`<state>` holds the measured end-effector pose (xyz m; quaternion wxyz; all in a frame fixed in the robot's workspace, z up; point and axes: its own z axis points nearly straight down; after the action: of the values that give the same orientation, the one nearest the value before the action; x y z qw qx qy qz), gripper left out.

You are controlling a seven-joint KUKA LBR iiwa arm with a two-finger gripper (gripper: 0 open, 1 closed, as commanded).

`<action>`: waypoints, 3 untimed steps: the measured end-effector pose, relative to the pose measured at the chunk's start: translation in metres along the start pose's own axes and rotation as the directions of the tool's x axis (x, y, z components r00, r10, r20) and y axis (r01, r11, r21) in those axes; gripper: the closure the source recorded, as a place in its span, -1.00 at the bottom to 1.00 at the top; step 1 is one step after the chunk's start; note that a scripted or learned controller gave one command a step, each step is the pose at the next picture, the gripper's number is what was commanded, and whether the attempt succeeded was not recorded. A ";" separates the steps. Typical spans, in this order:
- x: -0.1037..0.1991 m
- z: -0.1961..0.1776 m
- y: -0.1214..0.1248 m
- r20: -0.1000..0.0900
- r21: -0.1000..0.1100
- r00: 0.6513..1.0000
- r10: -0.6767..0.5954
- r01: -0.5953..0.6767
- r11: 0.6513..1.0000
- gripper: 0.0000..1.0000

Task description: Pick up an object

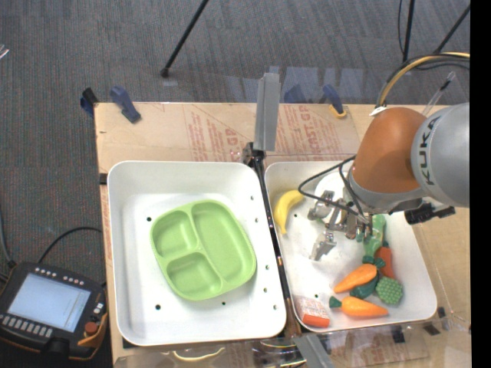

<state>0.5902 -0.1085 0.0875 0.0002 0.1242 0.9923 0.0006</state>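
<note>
Grey carpet is seen behind the surface (176,133) carrying two white bins. Toy carrots (356,277) and a banana (286,207) are held in the right bin (426,282); above them the gripper (328,240) is poised, jaws slightly spread, nothing pinched. A green divided plate (202,249) is set in the left bin (126,205).

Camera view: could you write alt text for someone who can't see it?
A grey robot arm's gripper hangs over the right bin, above a banana, two carrots and other toy food. The left bin holds a green divided plate.
</note>
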 end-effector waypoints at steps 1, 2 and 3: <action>0.020 0.001 -0.028 -0.004 0.001 0.989 0.146 -0.146 0.989 -1.00; 0.012 0.000 -0.019 0.000 0.001 0.991 0.136 -0.136 0.991 -1.00; 0.090 0.001 -0.056 -0.003 0.001 0.977 0.215 -0.215 0.977 -1.00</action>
<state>0.4891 -0.1408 0.0865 -0.0016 0.2311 0.9729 0.0003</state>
